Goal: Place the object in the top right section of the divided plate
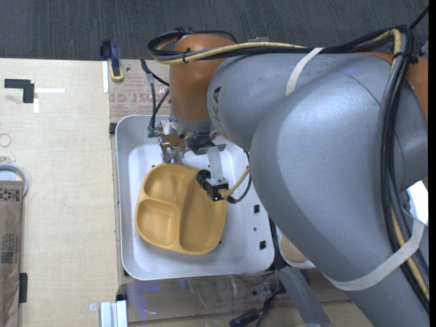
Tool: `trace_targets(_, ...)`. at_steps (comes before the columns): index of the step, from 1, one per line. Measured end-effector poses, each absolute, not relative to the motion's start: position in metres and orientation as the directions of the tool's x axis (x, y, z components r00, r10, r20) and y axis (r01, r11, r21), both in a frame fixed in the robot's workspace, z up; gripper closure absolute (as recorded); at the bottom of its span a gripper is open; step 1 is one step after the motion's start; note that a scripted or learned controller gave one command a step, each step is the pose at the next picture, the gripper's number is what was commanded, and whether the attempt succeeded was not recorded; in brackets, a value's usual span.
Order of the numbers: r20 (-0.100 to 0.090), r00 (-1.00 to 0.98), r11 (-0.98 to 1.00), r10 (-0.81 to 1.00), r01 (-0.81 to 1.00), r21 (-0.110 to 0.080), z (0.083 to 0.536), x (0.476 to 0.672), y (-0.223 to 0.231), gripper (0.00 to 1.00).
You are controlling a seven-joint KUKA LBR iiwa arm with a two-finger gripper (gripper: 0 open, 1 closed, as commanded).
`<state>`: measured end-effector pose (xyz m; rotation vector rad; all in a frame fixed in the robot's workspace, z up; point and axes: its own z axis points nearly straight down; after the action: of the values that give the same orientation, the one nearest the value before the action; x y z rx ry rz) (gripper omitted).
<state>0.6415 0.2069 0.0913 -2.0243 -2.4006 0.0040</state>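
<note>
From the camera view above the bench we see the grey arm sweeping in from the right and covering most of the right half of the picture, its orange band sitting over the far edge of a shallow white bin. Below the band the gripper hangs over the bin's far-left corner, just past the far rim of the divided plate. We cannot tell how far the claw is open or whether it has hold of anything, since the wrist hides it from above.

The divided plate is a mustard-yellow, rounded dish with three sections: a curved one along its far side, a small squarish one at its near left, and a long one on its right. It lies flat on the bin floor, toward the bin's left wall and roughly midway between the far and near edges. A small black part with a green light and a yellow cable hangs over the plate's right rim. We cannot make out the object to be placed.
</note>
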Motion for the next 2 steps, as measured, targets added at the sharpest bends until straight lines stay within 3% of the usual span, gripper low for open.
trace_targets(1,0.000,-0.168,0.168,0.986,0.986,-0.003,0.091,0.642,0.207,0.00)
trace_targets(2,-0.001,-0.391,0.391,0.920,0.920,0.000,0.127,0.651,0.221,0.00)
